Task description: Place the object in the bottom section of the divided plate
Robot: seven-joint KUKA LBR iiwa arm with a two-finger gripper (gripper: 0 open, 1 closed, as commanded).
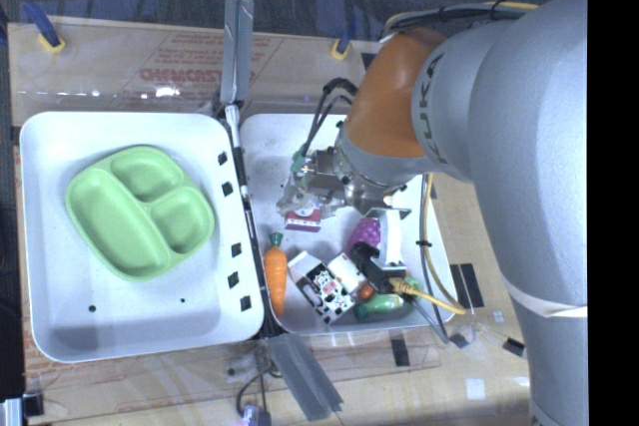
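Green divided plate (140, 210) sits in left bin (50, 314), well apart from the gripper (305, 200), which hangs over right bin (262, 140); whether fingers are open or closed cannot be told. Plate pale green, three sections. Near the gripper: carrot (276, 276), purple item (365, 232), patterned card (324, 286). Wooden table (130, 60) beneath.

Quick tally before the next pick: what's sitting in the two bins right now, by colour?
Green: 2, the divided plate in the left bin and a green item in the right bin
Orange: 1, carrot
Purple: 1, purple item
Black and white: 1, box
Total: 5 that I can tell apart; the arm covers part of the right bin.
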